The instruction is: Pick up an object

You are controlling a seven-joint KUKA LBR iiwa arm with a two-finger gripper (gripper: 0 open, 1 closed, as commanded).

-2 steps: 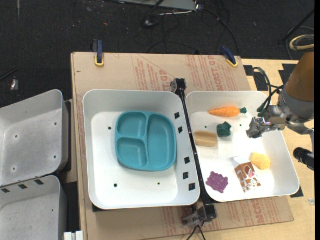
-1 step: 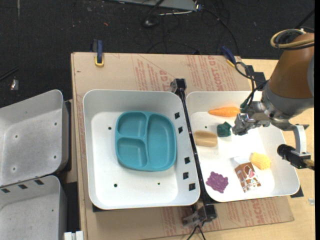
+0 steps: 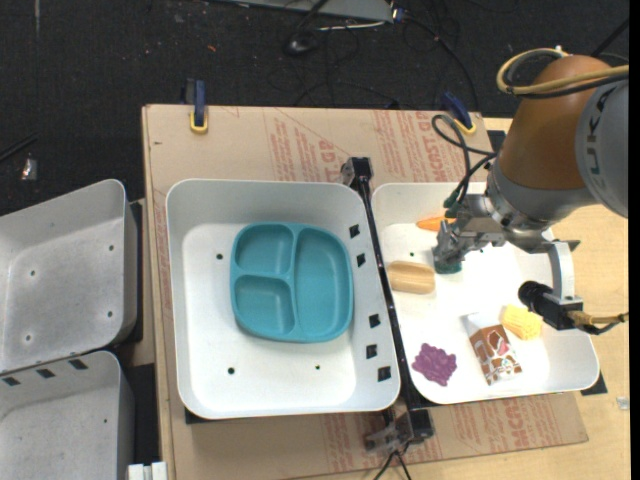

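Note:
The right bin (image 3: 570,368) holds several small things: a tan bread roll (image 3: 411,277), an orange carrot (image 3: 431,224) mostly hidden by the arm, a purple grape bunch (image 3: 435,364), a brown and white packet (image 3: 495,353) and a yellow block (image 3: 521,322). My gripper (image 3: 449,256) hangs low over the bin's upper left part, just right of the bread roll and below the carrot. Its fingertips point down near the bin floor, and nothing shows between them.
A teal divided plate (image 3: 292,281) lies in the left bin (image 3: 200,368). A black divider (image 3: 378,268) runs between the two bins. Blue clamps (image 3: 199,106) hold the cardboard bench top. White trays (image 3: 60,268) stand off the bench at left.

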